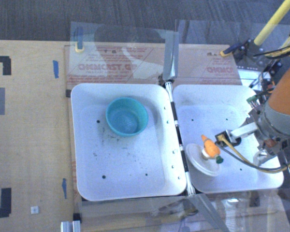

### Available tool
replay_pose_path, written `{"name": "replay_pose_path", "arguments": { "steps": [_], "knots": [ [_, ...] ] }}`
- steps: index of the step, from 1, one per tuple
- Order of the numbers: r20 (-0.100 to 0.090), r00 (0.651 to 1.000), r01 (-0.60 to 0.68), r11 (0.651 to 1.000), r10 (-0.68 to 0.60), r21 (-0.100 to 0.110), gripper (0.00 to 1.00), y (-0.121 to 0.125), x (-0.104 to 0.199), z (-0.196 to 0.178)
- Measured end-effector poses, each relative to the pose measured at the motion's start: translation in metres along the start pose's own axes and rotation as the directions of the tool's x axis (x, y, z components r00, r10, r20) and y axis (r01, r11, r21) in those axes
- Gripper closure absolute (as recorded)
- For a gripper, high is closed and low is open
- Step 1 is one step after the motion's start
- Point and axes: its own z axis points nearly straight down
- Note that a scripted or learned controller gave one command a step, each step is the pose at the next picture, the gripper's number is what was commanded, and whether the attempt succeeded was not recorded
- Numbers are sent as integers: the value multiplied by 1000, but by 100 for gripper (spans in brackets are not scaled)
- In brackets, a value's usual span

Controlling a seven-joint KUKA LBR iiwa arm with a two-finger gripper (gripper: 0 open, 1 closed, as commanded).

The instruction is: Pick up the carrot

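The carrot [210,149] is small and orange, with a green tip pointing to the lower right. It rests on the upper right part of a white round plate [199,162] at the front left of the right bin [232,105]. My gripper [268,150] hangs over the right side of that bin, well to the right of the carrot and apart from it. The grey wrist and orange band above it cover the gripper's tips.
A teal bowl [127,116] stands upright in the back half of the left bin [87,144]. The raised divider [176,134] between the two bins runs just left of the plate. The right bin's floor behind the carrot is bare white.
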Motion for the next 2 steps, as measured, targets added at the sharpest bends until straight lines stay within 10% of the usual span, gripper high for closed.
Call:
{"name": "replay_pose_path", "arguments": {
  "steps": [1, 2],
  "knots": [
    [-10, 996, 84, 996, -84, -5, 0, -17, 9, 116],
    [0, 995, -102, 995, 102, -1, 0, -25, 9, 107]
  ]
}}
